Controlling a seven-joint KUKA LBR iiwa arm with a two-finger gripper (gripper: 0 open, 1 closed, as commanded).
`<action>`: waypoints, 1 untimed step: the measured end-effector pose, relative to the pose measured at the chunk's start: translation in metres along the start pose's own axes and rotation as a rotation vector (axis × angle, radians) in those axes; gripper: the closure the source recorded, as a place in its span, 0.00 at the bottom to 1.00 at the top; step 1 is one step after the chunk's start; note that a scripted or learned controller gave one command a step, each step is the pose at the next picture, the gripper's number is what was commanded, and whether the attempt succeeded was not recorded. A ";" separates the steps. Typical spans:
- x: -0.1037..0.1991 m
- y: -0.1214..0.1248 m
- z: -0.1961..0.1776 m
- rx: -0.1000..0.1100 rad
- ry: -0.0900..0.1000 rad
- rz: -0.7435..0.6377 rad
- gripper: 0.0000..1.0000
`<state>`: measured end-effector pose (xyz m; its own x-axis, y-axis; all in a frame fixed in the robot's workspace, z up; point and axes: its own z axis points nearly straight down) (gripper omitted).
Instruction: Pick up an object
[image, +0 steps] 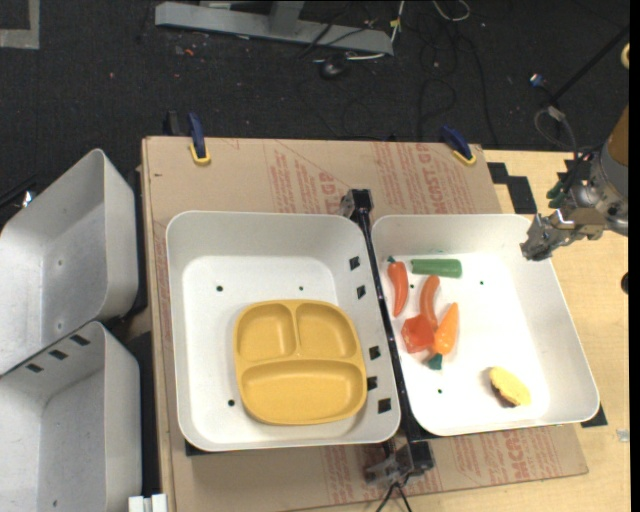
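The right bin (540, 300) holds a green stick (436, 267), a thin red pepper (399, 287), a cluster of red and orange carrot-like pieces (431, 325) and a yellow lump (509, 386) near its front right corner. My gripper (541, 243) hovers over the bin's far right rim, well to the right of the green stick, with nothing seen in it. The arm comes in from the right edge.
In the left bin (200, 250) lies a yellow three-compartment plate (298, 360). Both bins rest on a brown board (300, 170). Two spare white bins (60, 300) stand off the bench at the left. Cables lie on the dark floor behind.
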<state>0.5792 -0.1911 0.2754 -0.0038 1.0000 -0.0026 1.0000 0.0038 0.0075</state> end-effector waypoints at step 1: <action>0.045 -0.014 0.015 0.010 0.004 -0.002 1.00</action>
<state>0.5657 -0.1467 0.2600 -0.0060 1.0000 0.0014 1.0000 0.0060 -0.0020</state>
